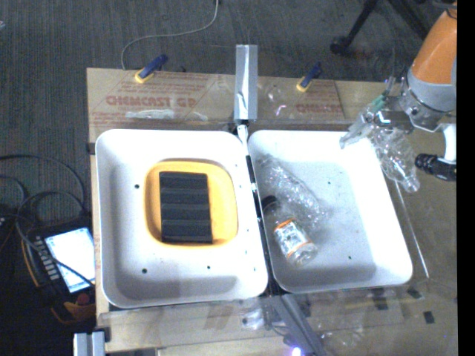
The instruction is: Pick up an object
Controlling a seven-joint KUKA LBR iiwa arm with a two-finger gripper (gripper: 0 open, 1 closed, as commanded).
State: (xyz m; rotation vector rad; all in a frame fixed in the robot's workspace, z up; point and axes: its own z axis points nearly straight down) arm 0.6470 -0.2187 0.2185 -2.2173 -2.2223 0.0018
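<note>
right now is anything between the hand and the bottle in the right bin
Nothing solid shows between them. The hand is over the right bin's far right corner; the bottle lies near the bin's left wall, with crumpled clear plastic beside it.

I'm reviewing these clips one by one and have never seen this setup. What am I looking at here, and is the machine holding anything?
One camera fixed above a bench looks down at a slant. The grey and orange shape at the right is a robot arm; its gripper hangs over the far right corner of the right bin. Something clear and crinkled, like plastic, sits around the gripper, but I cannot tell whether it is gripped. The left bin holds a yellow tray with a black ribbed block in it. The right bin holds a small clear bottle with a dark cap, lying down, and crumpled clear plastic.
</note>
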